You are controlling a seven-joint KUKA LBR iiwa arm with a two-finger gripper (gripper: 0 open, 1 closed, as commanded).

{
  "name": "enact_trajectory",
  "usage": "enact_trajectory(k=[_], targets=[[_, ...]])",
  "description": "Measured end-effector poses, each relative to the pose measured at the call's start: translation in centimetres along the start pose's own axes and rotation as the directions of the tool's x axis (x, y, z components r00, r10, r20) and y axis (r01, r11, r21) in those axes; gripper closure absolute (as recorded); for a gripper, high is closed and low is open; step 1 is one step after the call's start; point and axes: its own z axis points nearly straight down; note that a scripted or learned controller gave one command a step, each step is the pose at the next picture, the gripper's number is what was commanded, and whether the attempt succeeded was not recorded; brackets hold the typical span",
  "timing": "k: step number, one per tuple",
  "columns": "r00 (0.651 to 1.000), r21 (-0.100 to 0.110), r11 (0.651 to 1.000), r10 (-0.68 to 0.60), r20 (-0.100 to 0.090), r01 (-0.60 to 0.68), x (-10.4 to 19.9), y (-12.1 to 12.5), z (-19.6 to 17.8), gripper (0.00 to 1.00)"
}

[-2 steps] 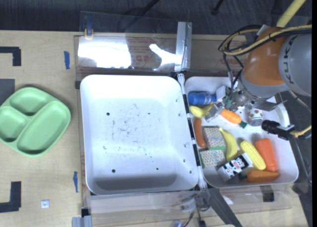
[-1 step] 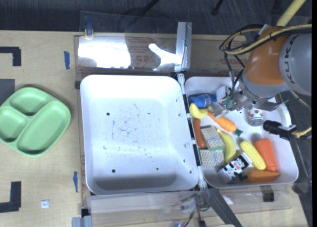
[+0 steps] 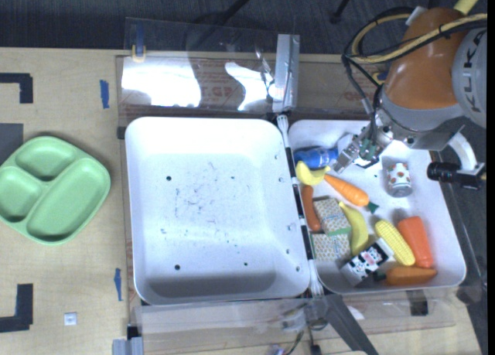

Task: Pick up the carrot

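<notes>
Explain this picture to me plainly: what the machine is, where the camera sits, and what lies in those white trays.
One camera looks down at a slant on a bench. The grey and orange machine at the right is a robot arm; its hand hangs above the right bin, holding nothing that I can see. That bin holds toy food: a carrot, a banana, corn and a small can. The left bin is beside it, and a green divided plate lies at far left.

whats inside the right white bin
An orange carrot, yellow banana, corn cob, blue bottle and small can; items underneath are partly covered.
</notes>
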Motion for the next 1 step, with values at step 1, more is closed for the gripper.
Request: enact_trajectory(k=[1], targets=[[0.993,0.001,0.993,0.117,-0.001,-0.117,0.69,0.81,0.53,1.0]])
